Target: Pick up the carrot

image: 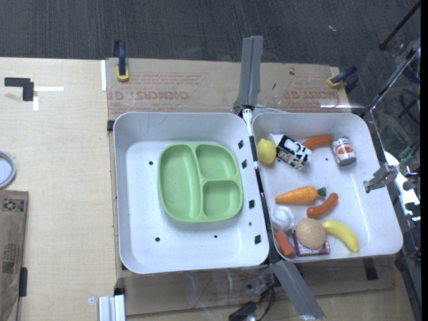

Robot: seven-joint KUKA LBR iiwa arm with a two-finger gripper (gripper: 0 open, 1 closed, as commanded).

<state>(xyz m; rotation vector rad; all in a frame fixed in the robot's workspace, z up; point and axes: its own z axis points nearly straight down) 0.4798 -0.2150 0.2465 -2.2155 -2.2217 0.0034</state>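
The carrot (296,194) is orange with a small green top at its right end. It lies on its side near the middle of the right bin (364,199), pointing left. A reddish sausage (322,205) lies just below and right of its green end, and a white garlic-like piece (283,217) sits just below its tip.
The right bin also holds a lemon (266,150), a black-and-white toy (293,152), an orange sausage (317,140), a small can (344,151), a banana (342,235), a bun (311,233) and a red piece (283,245). A green divided plate (200,181) sits in the left bin (134,199).
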